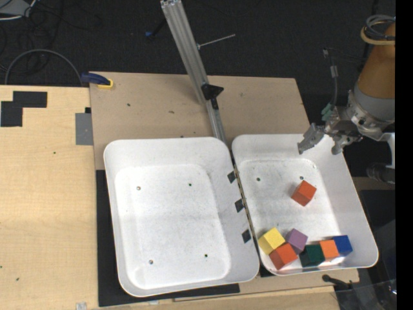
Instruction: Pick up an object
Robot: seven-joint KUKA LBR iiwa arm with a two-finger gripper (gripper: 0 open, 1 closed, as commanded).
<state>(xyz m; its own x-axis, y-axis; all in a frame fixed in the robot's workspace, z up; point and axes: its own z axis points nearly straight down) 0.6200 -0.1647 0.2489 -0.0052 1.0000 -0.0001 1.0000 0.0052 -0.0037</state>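
Lying alone in the right bin point(361, 225), apart from the cluster of blocks point(306, 247) crowding its near edge: the lone orange-red cube point(303, 192). Hovering above the bin's far rim, seemingly spread open and gripping nothing: the gripper point(322, 139). Approaching, probably; next needing a descent over the cube before closing.

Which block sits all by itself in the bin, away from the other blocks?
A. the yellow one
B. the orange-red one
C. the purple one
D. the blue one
B. The orange-red block lies alone near the middle of the right bin, while the yellow, purple and blue blocks crowd together at the bin's near edge.
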